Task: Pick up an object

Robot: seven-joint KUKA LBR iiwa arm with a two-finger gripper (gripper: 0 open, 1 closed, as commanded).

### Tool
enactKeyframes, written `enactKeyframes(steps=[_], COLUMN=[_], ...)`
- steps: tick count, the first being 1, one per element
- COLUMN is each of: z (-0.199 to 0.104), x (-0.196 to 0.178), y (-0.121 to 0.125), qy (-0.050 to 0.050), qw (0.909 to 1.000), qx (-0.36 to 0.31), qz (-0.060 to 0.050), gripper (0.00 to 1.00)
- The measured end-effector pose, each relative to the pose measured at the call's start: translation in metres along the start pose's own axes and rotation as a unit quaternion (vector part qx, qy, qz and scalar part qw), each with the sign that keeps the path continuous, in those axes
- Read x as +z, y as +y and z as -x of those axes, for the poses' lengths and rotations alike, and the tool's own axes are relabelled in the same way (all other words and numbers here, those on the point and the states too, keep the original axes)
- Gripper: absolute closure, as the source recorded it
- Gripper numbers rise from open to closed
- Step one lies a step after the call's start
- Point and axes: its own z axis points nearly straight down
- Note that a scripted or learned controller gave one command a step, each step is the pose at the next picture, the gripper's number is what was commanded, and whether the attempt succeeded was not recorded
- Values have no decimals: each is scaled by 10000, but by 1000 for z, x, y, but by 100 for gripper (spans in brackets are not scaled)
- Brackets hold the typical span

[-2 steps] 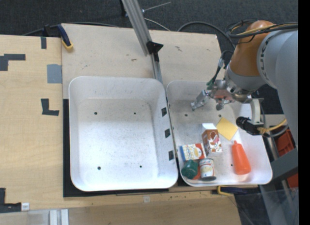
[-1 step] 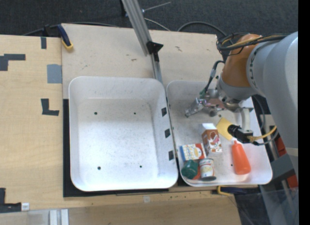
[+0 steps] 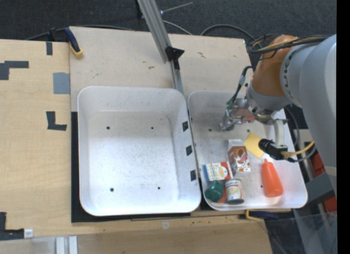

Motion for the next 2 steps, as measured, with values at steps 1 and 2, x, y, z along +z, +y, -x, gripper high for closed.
enactKeyframes(steps=[1,2], z=[-10,-8], x=[-51,-115], y=[-3,-3], qy=[1,-7], qw=[10000,10000], qx=[4,5], qz=[25,40], gripper=[100,100])
